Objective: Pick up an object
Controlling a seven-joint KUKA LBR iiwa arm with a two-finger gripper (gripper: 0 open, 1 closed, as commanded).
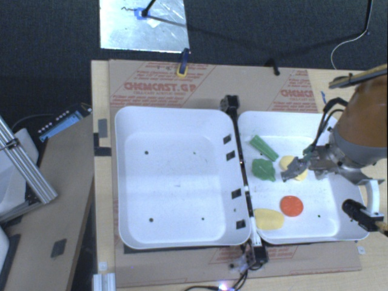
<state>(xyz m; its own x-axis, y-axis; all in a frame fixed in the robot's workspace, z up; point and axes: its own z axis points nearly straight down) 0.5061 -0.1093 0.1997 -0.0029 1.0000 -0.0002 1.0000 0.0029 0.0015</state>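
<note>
I see the arm (364, 123) reaching in from the right, orange band up, wrist angled down and left. Gripper (293, 170) sits low; I can't judge its state.

Two white bins sit side by side on the bench (151, 77). The left bin (176, 174) has a bare floor. In the right bin (303, 229) lie a light green stick (264, 147), a dark green piece (264, 169), an orange disc (292, 205) and a yellow lump (268, 219). The arm's gripper (293, 170) hangs low over a small yellow piece (287, 162), just beside the dark green piece.
</note>
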